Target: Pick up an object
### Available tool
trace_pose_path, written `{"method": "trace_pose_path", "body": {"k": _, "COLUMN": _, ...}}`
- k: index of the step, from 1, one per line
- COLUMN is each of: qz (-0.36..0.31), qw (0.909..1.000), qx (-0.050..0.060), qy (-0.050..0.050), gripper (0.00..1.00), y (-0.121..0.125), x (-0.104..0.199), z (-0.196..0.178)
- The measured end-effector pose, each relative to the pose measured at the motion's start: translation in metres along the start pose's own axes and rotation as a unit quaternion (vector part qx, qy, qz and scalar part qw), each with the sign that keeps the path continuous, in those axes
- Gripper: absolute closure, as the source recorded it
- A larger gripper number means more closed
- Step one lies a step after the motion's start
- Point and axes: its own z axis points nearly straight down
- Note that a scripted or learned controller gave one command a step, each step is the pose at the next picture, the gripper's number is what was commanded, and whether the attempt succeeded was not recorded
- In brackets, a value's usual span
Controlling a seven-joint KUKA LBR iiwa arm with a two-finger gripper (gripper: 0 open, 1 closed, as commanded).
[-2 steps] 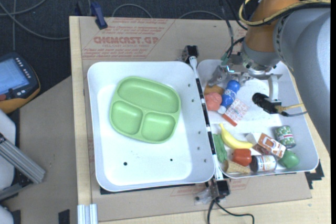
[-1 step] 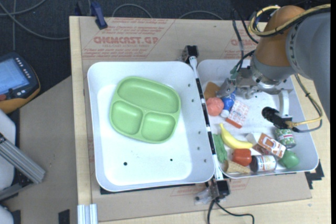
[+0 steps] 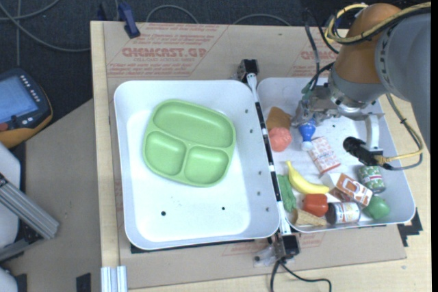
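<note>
- Cardboard sheeting [image 3: 171,51] covers the bench, dark carpet and loose cables lie beyond it, and two white bins sit side by side on top.
- From my seat the claw [image 3: 309,113] hangs low over the back of the right bin [image 3: 404,195], and I cannot tell whether it is released or clenched; the wrist hides that.
- Just beneath it lies a small bottle with a blue cap [image 3: 307,133], the nearest candidate, with a pink ball-like toy [image 3: 279,139] and a tan piece [image 3: 277,117] just to its left.
- Further out lie a red-and-white packet [image 3: 324,155], a banana [image 3: 304,180], a tomato-red item [image 3: 315,203], a dark bottle [image 3: 342,213], an orange carton [image 3: 354,189], a small can [image 3: 373,178] and a green ball [image 3: 377,208].
- Over in the left bin [image 3: 130,167] rests a green divided plate [image 3: 189,142].
- I judge this to be the reach-down step, nothing visibly lifted.
- Next I would want the claw centred over one item, closed firmly and raised straight up, since the crowding risks a glancing grip.
</note>
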Motion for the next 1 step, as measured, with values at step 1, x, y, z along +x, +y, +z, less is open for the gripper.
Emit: {"method": "trace_pose_path", "body": {"k": 1, "qz": -0.002, "qw": 1.0, "qx": -0.001, "qy": 0.0, "gripper": 1.0, "y": -0.0337, "x": 0.0714, "z": -0.0904}}
